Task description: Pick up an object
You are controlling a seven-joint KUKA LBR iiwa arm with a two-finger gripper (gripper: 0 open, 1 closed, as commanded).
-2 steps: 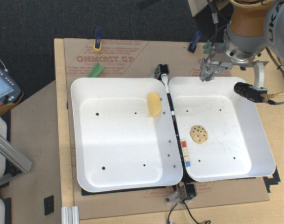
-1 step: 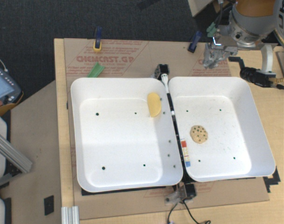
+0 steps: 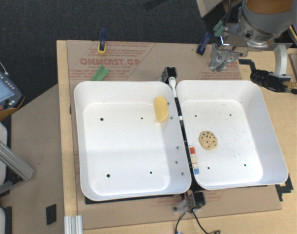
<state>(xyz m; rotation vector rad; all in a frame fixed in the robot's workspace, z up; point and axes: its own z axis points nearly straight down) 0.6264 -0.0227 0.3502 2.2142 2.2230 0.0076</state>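
A round tan cookie [image 3: 207, 140] dotted with dark chips lies flat on the floor of the right bin [image 3: 265, 106], slightly toward seven o'clock from that bin's middle. A pale yellow oblong piece [image 3: 161, 109] lies flat in the left bin [image 3: 82, 130], at about two o'clock, close to the right wall.

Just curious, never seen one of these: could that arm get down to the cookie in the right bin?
Probably yes. The cookie lies alone on the right bin's open floor, nothing over it, and the pincer hangs just beyond that bin's far rim.
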